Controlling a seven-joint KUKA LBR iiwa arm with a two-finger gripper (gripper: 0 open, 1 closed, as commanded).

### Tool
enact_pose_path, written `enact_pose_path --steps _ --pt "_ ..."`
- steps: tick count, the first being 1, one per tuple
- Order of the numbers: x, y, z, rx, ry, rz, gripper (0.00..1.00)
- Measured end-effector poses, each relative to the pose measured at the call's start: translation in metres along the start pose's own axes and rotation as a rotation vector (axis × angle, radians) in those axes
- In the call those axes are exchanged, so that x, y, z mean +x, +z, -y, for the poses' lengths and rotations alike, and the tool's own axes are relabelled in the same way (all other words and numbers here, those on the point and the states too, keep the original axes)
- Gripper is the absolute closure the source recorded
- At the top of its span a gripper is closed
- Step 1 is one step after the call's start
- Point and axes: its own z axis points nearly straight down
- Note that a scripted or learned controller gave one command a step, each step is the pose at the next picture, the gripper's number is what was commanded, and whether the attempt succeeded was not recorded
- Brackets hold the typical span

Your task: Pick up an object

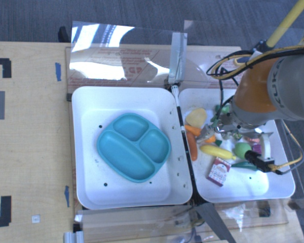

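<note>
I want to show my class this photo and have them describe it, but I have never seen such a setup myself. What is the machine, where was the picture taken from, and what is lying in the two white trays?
The camera sits above a bench and looks down at a slant. The grey and orange shape on the right is a robot arm; its gripper, a two-finger claw, is lowered into the right bin. I cannot tell whether it is open or gripping anything.

The left bin holds a blue divided plate. The right bin holds toy food and small items: a carrot along its left wall, a pale rounded piece, a banana, something green and a small red and white box.
</note>
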Motion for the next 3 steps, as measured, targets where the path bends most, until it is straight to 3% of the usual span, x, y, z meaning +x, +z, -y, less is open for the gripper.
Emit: enact_pose_path --steps 1,2,3 --pt "-0.001 -0.012 -0.002 -0.007 0.002 0.002 1.00" --pt "0.063 -0.100 -0.092 0.025 0.059 0.003 1.00" --pt "0.039 -0.107 -0.066 0.008 0.485 0.000 1.00"
